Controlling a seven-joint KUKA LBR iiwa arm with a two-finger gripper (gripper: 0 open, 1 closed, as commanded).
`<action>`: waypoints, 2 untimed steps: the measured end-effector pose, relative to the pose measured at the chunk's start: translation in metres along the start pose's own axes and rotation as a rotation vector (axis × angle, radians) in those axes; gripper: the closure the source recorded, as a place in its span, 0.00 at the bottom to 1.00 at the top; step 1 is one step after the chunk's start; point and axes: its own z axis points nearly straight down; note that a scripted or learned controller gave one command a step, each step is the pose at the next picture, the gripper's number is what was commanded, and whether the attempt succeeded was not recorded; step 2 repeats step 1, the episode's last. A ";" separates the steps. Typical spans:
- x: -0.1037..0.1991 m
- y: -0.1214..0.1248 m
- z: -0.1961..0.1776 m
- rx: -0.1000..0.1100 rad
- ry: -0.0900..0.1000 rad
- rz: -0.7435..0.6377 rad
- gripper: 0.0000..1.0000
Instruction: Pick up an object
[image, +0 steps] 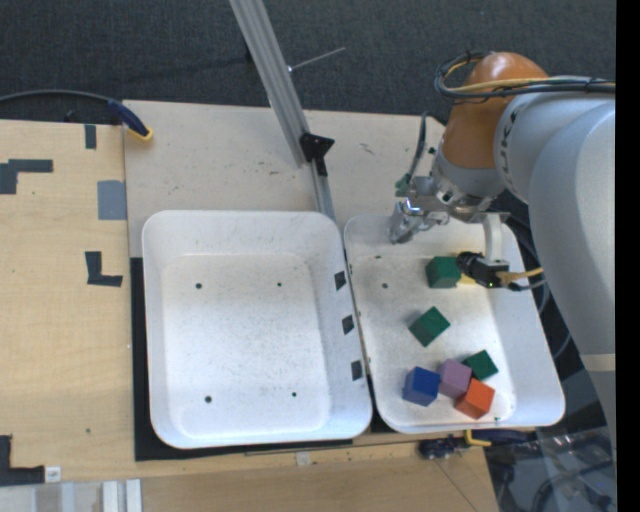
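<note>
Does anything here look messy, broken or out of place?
Nothing looks broken or spilled. The blocks all sit inside the right bin, four bunched at its near corner: blue block, purple block, orange block and a green block.

Grey arm with orange band reaches in from right. Tool (404, 228) hangs over far rim of right shallow white bin (530, 345), nothing seen between fingers. In that bin: two dark green cubes (443, 272) (430, 326) mid-bin; blue cube (421, 385), purple cube (456, 378), orange cube (476, 399), small green cube (482, 364) clustered near front edge.
</note>
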 end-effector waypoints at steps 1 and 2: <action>-0.003 0.010 -0.050 -0.001 -0.001 0.001 1.00; -0.003 0.010 -0.050 -0.001 -0.001 0.001 1.00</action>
